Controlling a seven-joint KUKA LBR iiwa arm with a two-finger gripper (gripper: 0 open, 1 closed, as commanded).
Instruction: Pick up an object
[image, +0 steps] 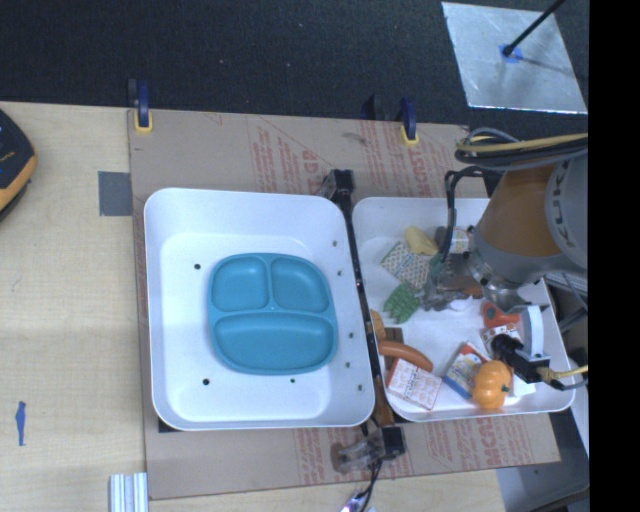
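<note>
- The right bin (400, 215), in the right half of the frame, holds a jumble of small objects: a patterned packet (403, 262) near its upper left, a green piece (402, 302) just below that, a yellow piece (421, 240) above.
- Along the bin's lower edge lie an orange-red sausage shape (404, 354), a white and red carton (414, 384) and an orange ball (490, 383).
- The gripper (447, 285) hangs low over the bin's middle, beside the green piece; whether it is clenched or released cannot be told.
- The grey arm (530, 220) with its orange band enters from the right.
- The left bin (165, 300) holds a blue divided plate (272, 312) at its centre.
</note>
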